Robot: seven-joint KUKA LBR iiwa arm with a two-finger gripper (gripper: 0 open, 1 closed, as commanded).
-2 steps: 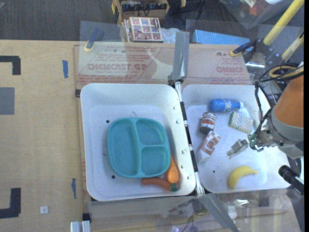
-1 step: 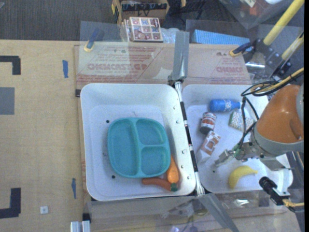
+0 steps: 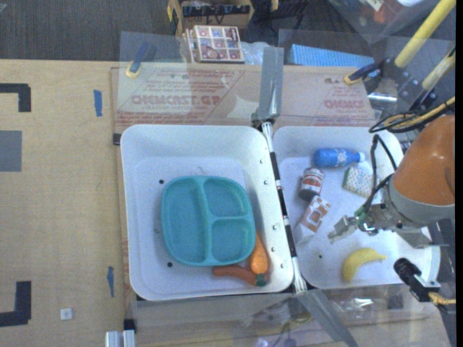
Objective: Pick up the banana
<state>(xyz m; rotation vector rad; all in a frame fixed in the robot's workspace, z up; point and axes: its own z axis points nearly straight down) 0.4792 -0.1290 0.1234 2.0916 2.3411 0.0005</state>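
The yellow banana (image 3: 361,262) lies near the front edge of the right bin (image 3: 323,270). My gripper (image 3: 345,226) hangs a little above and behind it, over the bin floor, reaching in from the right under the arm's orange band. The banana lies free on the bin floor, apart from the gripper.
In the right bin lie a blue bottle (image 3: 336,156), a small dark can (image 3: 311,182), a white carton (image 3: 316,213) and a speckled packet (image 3: 357,180). The left bin (image 3: 145,150) holds a teal divided tray (image 3: 208,220), a carrot (image 3: 260,257) and a red-brown stick (image 3: 233,272).
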